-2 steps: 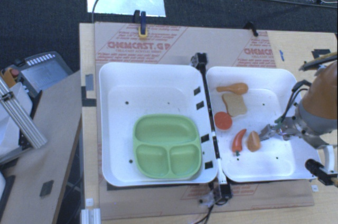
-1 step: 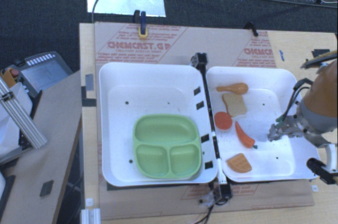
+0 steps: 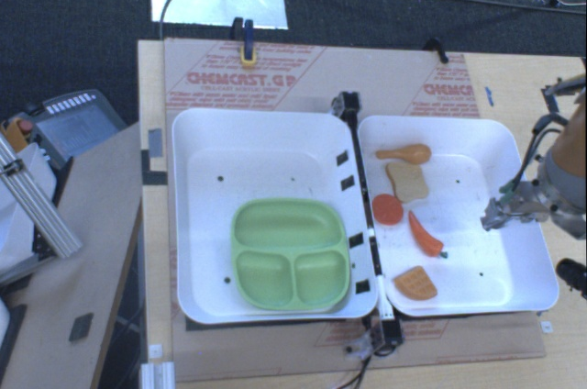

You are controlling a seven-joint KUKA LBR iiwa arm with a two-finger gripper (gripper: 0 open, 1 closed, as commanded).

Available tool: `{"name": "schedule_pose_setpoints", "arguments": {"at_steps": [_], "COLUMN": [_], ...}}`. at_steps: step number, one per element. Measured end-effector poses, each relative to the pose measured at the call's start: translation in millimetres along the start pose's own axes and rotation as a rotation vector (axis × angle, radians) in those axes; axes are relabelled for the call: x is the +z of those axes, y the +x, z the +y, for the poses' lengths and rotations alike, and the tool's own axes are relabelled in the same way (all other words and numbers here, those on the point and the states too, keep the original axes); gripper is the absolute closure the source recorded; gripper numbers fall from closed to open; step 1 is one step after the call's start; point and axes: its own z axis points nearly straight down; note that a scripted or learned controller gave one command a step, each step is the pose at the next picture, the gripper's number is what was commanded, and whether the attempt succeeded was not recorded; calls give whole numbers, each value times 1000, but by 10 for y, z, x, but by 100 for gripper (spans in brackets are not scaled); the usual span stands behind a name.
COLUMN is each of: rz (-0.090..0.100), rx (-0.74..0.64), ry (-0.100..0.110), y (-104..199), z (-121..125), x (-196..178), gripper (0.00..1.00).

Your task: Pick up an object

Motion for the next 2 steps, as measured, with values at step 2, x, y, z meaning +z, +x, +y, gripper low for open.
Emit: {"name": "schedule_pose_setpoints", "arguments": {"at_steps": [2], "rz": [0], "rx": [-1], "ry": [1], "y": [-24], "z": [-21], "x": [-937], "gripper": [100]}}
